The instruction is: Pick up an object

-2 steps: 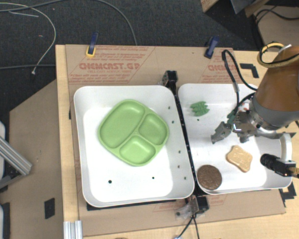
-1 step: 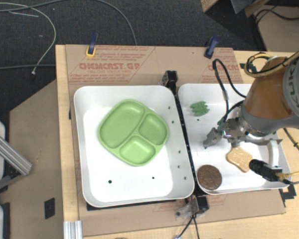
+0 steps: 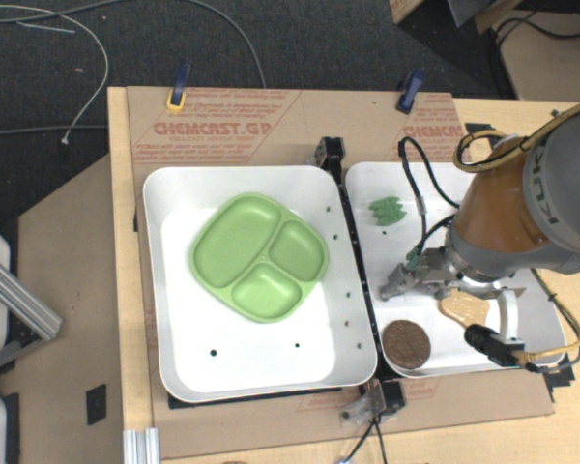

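A brown round disc (image 3: 405, 343) lies just below the jaws, whose open-or-closed state I cannot tell

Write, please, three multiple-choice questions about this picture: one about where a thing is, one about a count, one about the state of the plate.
1. Which bin holds the green plate?
A. the left bin
B. the right bin
C. neither bin

2. How many compartments does the plate have?
A. two
B. three
C. five

3. What lies in the plate's compartments?
A. the brown disc
B. the small green piece
C. nothing

Key:
1 A: the plate lies in the left bin, tilted against its sides.
2 B: ridges split it into three compartments.
3 C: its compartments are bare; the brown disc and the small green piece lie in the right bin, where the hand reaches.
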You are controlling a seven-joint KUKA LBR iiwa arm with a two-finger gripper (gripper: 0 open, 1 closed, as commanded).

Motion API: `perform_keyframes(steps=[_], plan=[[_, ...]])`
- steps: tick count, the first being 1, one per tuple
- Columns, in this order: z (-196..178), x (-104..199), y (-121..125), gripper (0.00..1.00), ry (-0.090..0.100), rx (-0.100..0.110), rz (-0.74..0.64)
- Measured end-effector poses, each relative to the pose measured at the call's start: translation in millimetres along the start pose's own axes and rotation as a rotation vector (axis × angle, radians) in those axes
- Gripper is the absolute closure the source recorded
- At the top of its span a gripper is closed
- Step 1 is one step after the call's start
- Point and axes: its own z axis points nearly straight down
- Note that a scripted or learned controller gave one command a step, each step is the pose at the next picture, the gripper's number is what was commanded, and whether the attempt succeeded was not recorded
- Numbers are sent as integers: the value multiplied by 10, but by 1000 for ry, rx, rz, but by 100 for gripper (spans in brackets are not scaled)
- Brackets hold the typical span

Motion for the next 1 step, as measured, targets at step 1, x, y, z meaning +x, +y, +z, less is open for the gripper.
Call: perform_keyframes(steps=[1], plan=[[-137,2,14,100,0,-6,-1]])
